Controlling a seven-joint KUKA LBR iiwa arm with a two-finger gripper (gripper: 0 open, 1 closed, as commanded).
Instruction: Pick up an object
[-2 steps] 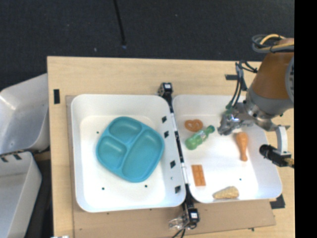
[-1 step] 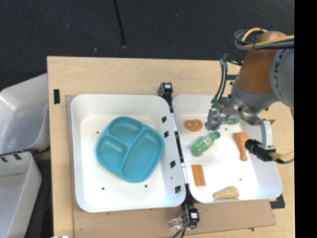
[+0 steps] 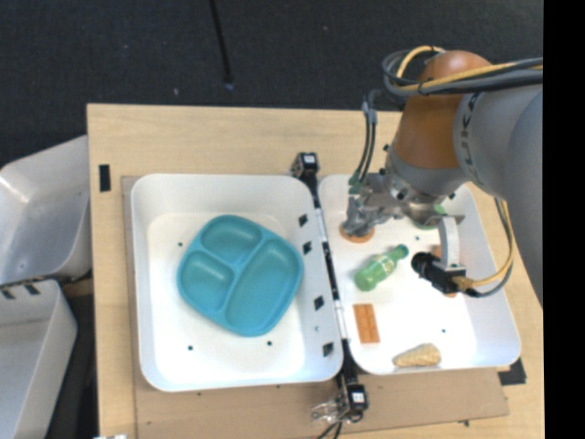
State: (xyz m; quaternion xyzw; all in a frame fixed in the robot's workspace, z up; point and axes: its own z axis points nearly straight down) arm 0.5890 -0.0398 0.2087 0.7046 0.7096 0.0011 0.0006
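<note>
Orange disc (image 3: 356,234) is lying in the right bin (image 3: 484,332), directly under the gripper (image 3: 358,221); whether anything is clamped there is impossible to tell. Nearby are sitting a green bottle (image 3: 379,267), an orange block (image 3: 366,323) and a tan lump (image 3: 417,357). Left bin (image 3: 155,355) is holding a blue plate (image 3: 239,273).

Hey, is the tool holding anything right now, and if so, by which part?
Cannot be told: the tool is down over an orange thing in the right bin.

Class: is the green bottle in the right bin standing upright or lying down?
Lying down. The green bottle rests on its side on the right bin floor, cap end pointing up-right.
</note>
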